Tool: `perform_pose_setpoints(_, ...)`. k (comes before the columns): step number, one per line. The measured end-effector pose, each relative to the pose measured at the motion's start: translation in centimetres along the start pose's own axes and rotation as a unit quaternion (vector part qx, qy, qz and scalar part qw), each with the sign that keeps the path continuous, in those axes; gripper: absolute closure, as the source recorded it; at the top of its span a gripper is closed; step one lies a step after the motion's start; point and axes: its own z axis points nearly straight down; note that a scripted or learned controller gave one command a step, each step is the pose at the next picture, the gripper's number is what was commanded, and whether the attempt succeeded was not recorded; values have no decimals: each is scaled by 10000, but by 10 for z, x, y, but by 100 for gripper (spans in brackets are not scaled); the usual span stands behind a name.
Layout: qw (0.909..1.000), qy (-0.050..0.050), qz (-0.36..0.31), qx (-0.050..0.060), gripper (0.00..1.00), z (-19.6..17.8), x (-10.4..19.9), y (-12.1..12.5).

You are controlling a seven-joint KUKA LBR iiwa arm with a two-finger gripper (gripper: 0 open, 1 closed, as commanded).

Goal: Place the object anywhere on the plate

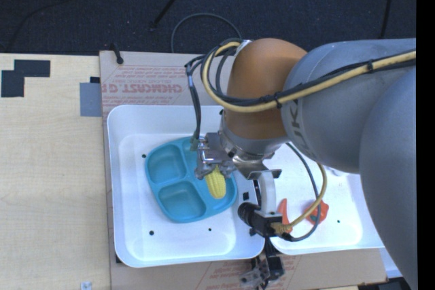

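A blue divided plate lies in the left white bin, tilted toward the bin's right wall. A yellow corn cob sits at the tip of my gripper, over the plate's right edge. The gripper hides the cob's upper end. I cannot tell whether the cob hangs from the gripper or rests on the plate. The grey arm with its orange band comes in from the right and covers much of the right bin.
Two small orange pieces lie in the right white bin, near a yellow cable. The bins stand on brown cardboard. A pale wooden bench top extends to the left.
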Motion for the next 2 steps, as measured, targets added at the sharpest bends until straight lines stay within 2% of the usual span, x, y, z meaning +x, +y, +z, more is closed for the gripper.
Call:
perform_pose_setpoints(1, 10000, -2, 4, -7, 100, 7, 39, -14)
perform_pose_setpoints(2, 10000, -7, 17, -14, 0, 6, 38, -13)
